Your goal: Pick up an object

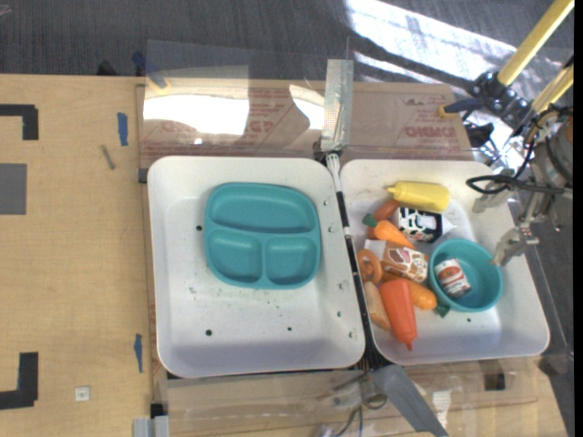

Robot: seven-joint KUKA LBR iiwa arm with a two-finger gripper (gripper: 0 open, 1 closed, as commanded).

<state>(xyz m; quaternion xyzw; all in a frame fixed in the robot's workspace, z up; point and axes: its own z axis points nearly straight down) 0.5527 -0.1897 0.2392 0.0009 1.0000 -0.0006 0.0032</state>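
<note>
Camera view | tool [510, 244] hangs over right bin's [524, 335] right rim, finger state cannot be told | pickable toys crowd that bin: carrot [398, 309], teal bowl [466, 274]; teal tray [261, 235] alone in left bin [173, 326].

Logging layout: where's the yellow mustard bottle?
The yellow plastic mustard bottle lies at the far edge of the right white bin, just above the black-and-white toy.

Silvery metal gripper [516, 244] beneath a wrist looped with black cables [496, 185].
</note>
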